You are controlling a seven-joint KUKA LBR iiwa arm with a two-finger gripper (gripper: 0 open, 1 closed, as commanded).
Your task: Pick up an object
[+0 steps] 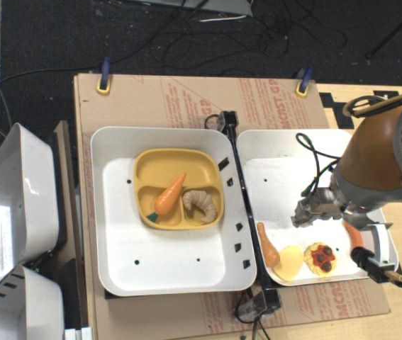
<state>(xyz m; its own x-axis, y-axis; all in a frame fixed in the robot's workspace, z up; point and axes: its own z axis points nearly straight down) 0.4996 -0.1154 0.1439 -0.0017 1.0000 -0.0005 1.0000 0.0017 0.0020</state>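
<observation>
The arm (381,154) reaches in over the right bin (278,147), and its gripper (307,214) hangs above the bare middle of that bin's floor, short of the items along the bin's near edge. Whether the jaws are released or clenched cannot be told; nothing is seen lodged between them. Candidate objects in the right bin lie in a row at the near edge: an orange drumstick-shaped piece (267,245), a pale yellow round piece (291,262) touching it, a small pizza-like piece (320,258) just beside that, and an orange stick (355,236) partly hidden under the wrist. The left bin (115,211) carries a yellow divided plate (144,168) holding a carrot (170,194) and a pale shrimp-like piece (200,205). Assessment: the step in hand is the approach, with no grasp made. The next move appears to call for shifting toward the near edge, centring over one piece, and descending with the jaws astride it; the yellow and orange pieces touch, so a clean single grasp there is doubtful.
</observation>
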